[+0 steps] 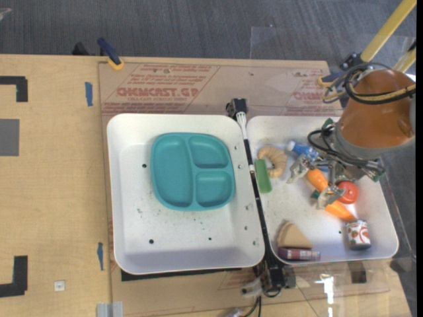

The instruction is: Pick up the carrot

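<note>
Two white bins side by side on my bench; I'll place everything relative to the teal divided plate [193, 170], which sits in the left bin [125, 236]. All the loose items are in the right bin [386, 243], right of the plate. Closest to the plate, just across the bin divider, a green piece [264, 176] stands along the rim, with a tan pretzel-like item [272, 157] touching it on the far side from the plate. Further right, the arm [375, 111] with its orange band comes in from the right edge, and the gripper [332, 177] hangs down over the cluster there. I can't tell whether it is spread or closed; the wrist and cables hide that. The carrot [317, 178] lies well right of the plate, under the gripper, tilted, next to a red tomato-like ball [347, 191]. Another orange piece [340, 209] lies just below the ball. A small blue item [302, 149] sits above the carrot. Lower right of the plate: a tan wedge [293, 234], a dark purple tube [299, 253] beneath it, and a small can [357, 234] furthest from the plate.
</note>
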You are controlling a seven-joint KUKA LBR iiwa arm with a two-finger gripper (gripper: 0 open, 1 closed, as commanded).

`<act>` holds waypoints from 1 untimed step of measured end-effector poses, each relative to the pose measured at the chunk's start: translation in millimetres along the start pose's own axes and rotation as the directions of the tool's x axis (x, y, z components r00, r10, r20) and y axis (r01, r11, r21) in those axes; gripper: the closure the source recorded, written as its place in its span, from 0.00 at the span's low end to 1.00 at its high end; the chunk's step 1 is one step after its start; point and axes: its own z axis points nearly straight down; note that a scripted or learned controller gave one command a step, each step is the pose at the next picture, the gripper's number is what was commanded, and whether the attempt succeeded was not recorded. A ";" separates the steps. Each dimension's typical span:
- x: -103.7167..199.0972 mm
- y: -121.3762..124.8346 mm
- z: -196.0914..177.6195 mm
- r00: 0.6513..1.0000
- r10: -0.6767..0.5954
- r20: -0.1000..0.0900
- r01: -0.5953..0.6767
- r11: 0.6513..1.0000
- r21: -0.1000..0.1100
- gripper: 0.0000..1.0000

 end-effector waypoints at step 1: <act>12.1 -23.7 13.8 0.958 0.286 -0.015 -0.286 0.958 -0.004 0.00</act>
